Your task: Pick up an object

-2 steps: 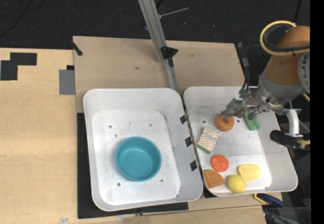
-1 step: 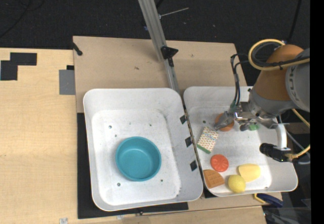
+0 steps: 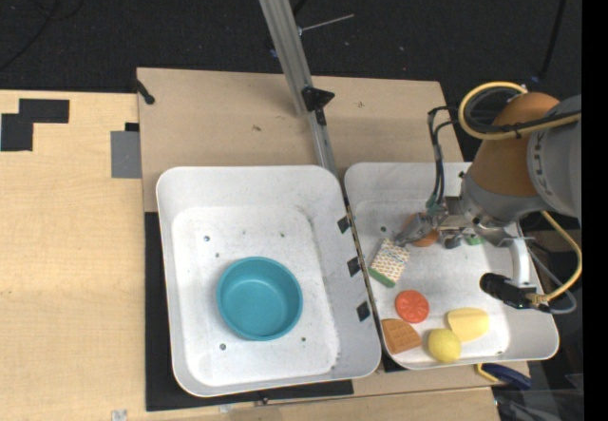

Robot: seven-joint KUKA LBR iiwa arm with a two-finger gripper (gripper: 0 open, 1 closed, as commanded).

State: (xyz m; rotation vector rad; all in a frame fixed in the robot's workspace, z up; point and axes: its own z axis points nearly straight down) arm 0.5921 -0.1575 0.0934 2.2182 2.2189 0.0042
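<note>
Camera view: arm (image 3: 532, 158) is reaching from the right over the right bin (image 3: 380, 183), gripper (image 3: 439, 233) hanging just beside a patterned packet (image 3: 389, 263); its jaw state cannot be told. Descending squarely over one well-separated item is advisable, the orange disc (image 3: 411, 305) perhaps.

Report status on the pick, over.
Gripper low in right bin, finger state unclear. Nothing seen held. Patterned packet beside it; red disc and yellow pieces nearer front. Blue bowl in left bin.

Evenly lit from above, slightly soft and grainy; mild glare on white bins (image 3: 190, 210), dark beyond worktop (image 3: 76, 248) far edge.
</note>
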